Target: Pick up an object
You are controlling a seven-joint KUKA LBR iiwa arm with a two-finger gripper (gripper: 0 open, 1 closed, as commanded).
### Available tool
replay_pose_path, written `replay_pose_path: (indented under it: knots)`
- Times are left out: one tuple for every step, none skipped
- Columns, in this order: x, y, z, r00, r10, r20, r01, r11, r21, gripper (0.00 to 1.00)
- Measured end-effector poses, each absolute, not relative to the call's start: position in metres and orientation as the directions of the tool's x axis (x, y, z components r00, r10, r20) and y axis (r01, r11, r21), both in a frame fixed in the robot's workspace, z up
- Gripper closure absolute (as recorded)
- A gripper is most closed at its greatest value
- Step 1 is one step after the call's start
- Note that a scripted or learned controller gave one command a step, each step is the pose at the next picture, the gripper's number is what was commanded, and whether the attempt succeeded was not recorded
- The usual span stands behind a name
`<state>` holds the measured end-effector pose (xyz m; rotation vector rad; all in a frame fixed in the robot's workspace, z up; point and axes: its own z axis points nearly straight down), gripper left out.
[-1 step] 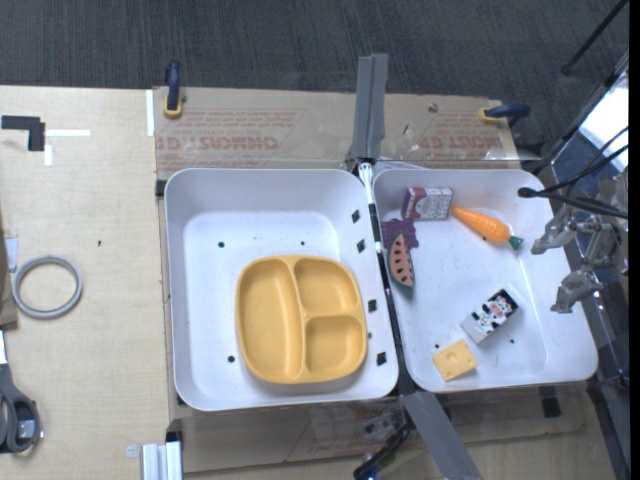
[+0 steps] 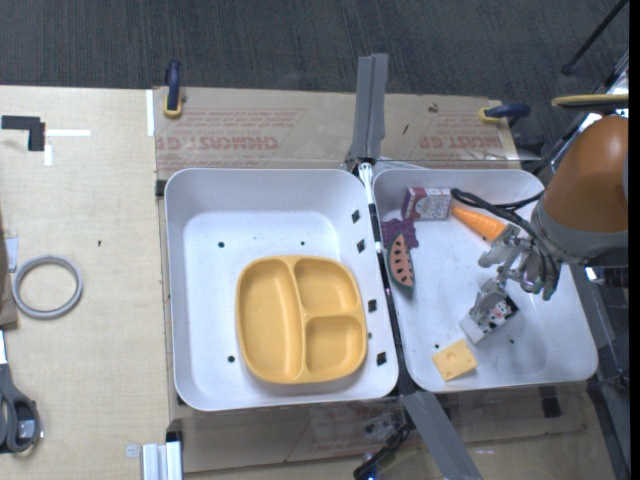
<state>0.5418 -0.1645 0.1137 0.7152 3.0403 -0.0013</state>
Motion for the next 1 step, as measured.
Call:
replay_pose_path:
  knots:
    - [0.6046, -0.1436, 0.0920, -0.629, 0.778, -0.002, 0.778, 0.629, 0.000, 0.00]
